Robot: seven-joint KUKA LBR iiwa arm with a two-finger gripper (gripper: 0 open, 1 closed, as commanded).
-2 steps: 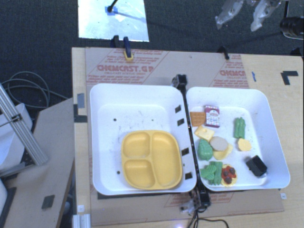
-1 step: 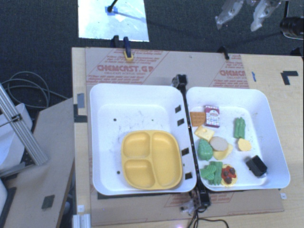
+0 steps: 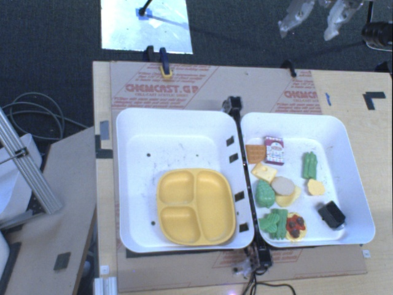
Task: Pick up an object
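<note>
You are looking at a pick that is not yet begun, as far as I can judge. The gripper is hanging high at the top right, well apart from both bins, its two pale fingers spread with nothing between them. Everything is waiting: choosing, descending, closing, lifting.

The candidates are all lying in the right bin. Counting them, you are seeing:
- one red-and-white carton at the back, touching an orange cracker;
- one yellow cheese wedge and one small yellow piece;
- one tan round disc lying on a yellow slice;
- three green toy vegetables: a bean pod standing apart, a leafy piece, and a ridged one;
- one pizza-like piece with red topping;
- one black block near the front right corner.

The left bin is holding a single yellow three-compartment tray. The bean pod and the black block are sitting clear of neighbours, so they are probably offering you the easiest grasp.
</note>
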